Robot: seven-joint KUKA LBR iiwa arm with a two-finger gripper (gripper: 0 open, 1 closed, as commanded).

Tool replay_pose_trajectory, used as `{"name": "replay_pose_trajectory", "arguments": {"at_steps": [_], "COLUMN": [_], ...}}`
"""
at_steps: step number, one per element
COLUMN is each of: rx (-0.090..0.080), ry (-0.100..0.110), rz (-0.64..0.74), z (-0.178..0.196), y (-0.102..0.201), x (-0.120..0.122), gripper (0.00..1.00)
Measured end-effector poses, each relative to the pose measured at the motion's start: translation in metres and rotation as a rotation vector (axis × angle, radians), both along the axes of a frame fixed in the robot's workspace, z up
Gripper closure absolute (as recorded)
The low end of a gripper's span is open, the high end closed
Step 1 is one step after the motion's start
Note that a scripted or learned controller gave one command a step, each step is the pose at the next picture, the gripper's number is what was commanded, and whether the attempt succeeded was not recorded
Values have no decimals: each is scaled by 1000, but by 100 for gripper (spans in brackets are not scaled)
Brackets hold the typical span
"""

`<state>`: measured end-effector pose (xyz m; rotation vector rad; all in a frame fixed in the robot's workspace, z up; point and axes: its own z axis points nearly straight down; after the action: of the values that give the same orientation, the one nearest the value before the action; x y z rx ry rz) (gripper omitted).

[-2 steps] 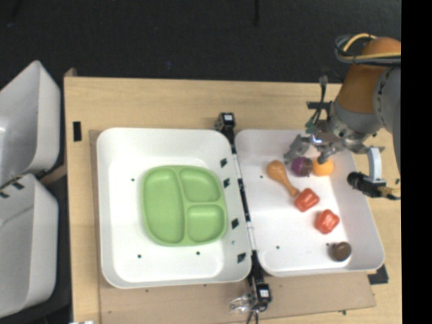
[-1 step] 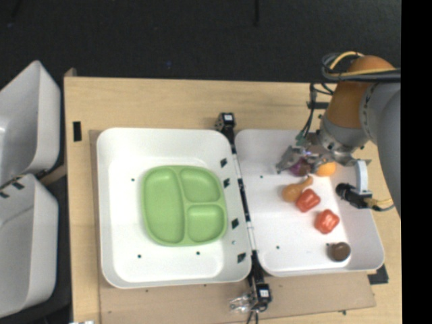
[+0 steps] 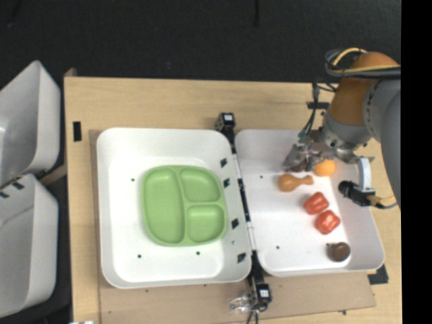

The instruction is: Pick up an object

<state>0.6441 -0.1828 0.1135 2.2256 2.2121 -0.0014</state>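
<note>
My gripper (image 3: 305, 159) hangs low over the far part of the right bin (image 3: 270, 248). Right below its tips lies an orange pear-shaped piece (image 3: 294, 181), and a small orange ball (image 3: 325, 168) sits just to the gripper's right. Two red pieces (image 3: 315, 202) (image 3: 327, 221) lie nearer the front of the bin, and a brown round thing (image 3: 338, 251) rests by the front right corner. I see nothing between the fingers.
The left bin (image 3: 121, 262) holds a green divided plate (image 3: 182, 204). A ridge with black clips (image 3: 237, 194) separates the two bins. The wooden bench (image 3: 148, 100) runs around both.
</note>
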Motion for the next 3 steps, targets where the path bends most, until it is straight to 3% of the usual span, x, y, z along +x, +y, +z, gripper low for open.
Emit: {"name": "replay_pose_trajectory", "arguments": {"at_steps": [2,3], "rx": [1,4], "ry": [-3,3], "rz": [3,12], "z": [117,115], "y": [-4,53], "x": [-1,-21], "gripper": [100,100]}}
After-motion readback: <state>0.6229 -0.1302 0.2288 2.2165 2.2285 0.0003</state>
